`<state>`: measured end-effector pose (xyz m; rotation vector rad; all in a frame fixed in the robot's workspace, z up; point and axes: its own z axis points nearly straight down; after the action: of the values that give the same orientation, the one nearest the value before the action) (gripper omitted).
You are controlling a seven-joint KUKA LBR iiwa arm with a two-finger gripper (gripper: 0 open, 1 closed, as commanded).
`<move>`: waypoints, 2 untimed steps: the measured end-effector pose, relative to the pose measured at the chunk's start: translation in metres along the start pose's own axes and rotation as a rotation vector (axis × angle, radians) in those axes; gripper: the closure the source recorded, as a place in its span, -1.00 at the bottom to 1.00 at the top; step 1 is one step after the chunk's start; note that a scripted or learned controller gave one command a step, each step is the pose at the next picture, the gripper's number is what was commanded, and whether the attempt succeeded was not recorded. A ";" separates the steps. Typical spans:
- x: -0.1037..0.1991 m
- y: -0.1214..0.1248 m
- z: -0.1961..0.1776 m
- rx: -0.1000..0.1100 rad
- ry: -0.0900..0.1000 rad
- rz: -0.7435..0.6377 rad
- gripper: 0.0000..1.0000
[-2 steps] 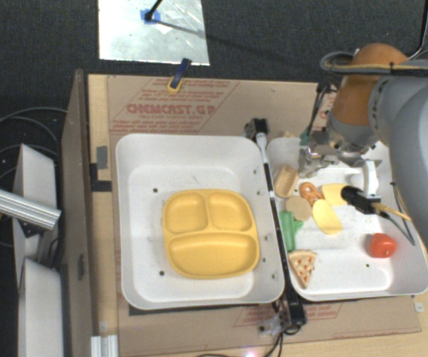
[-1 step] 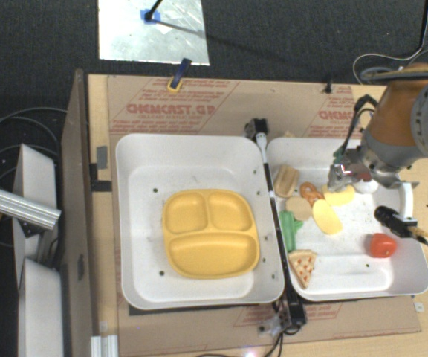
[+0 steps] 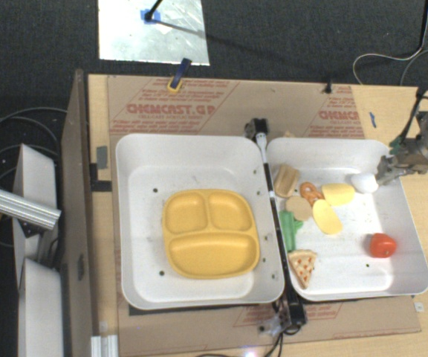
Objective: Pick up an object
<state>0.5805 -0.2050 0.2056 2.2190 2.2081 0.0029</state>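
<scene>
The right white bin [image 3: 414,274] holds several toy foods: a white egg [image 3: 363,182], two yellow pieces [image 3: 338,194] [image 3: 327,217], a red tomato [image 3: 381,245], a pizza slice [image 3: 302,265], a green piece [image 3: 288,233], a tan bread piece [image 3: 285,178], a round tan cookie [image 3: 299,208] and an orange piece [image 3: 311,193]. My gripper [image 3: 389,169] hangs over the bin's right rim at the far side, just right of the egg. It is small and blurred, and nothing shows held in it.
The left white bin [image 3: 136,199] holds a yellow divided plate [image 3: 210,233]. A black divider with a clamp [image 3: 258,131] runs between the bins. Cardboard lines the bench behind them. Cables lie at the left and at the upper right.
</scene>
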 end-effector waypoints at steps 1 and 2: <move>0.005 0.001 0.006 0.006 0.005 -0.006 -1.00; -0.001 -0.038 0.126 0.010 0.007 -0.002 -1.00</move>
<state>0.5436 -0.2069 0.0797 2.2249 2.2194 -0.0005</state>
